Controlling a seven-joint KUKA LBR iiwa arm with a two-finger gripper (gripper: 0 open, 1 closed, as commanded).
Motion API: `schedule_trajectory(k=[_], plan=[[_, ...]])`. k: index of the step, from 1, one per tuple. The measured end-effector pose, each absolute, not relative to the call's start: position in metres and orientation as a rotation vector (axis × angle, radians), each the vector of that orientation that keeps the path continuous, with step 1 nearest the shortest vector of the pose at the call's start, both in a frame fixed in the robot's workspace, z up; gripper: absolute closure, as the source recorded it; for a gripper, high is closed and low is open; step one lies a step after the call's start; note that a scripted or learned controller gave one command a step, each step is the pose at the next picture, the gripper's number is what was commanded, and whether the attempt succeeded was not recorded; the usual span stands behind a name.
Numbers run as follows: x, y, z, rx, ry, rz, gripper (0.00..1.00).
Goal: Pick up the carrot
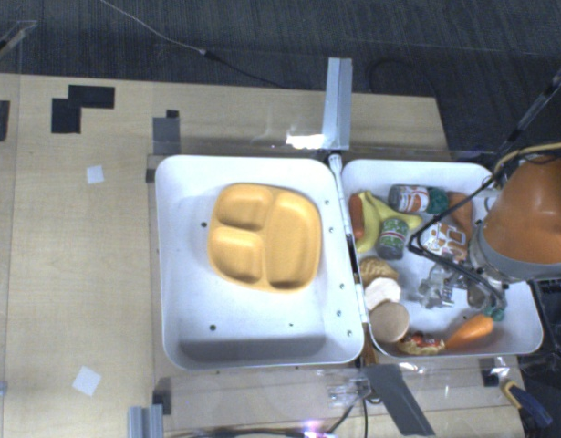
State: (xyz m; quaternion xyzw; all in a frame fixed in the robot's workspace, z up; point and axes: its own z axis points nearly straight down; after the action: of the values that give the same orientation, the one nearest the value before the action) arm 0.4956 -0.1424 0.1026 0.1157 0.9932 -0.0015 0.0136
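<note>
So the two white bins take up most of the bench. The left bin [180, 272] has just a yellow divided plate [264, 235] sitting in it, and the right bin [526, 331] is the crowded one, which is where the arm [534, 213] comes in from the right with its orange band hanging over the far side.

Inside the right bin the gripper [441, 288] sits low in the middle of the clutter. Honestly I cannot tell whether it is open or closed, the metal bits blur into the bin floor, and nothing is visibly held by it.

Around it there's a banana [373, 215], two cans [410, 196], a snack packet [444, 238], and some round bread-looking things [387, 318] down the left wall.

The carrot [468, 330] lies near the bottom edge of the right bin, tip pointing toward the bottom left, just below and to the right of the gripper, and apart from it.

My read: this is the approach step, no grasp yet. The next move calls for shifting toward the bottom edge and lining up across the carrot's narrow width before closing.
</note>
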Motion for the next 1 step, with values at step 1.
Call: schedule_trajectory(k=[1], plan=[[0.4921,-0.1985,0.0908,-0.196,3.118,-0.010,1.00]])
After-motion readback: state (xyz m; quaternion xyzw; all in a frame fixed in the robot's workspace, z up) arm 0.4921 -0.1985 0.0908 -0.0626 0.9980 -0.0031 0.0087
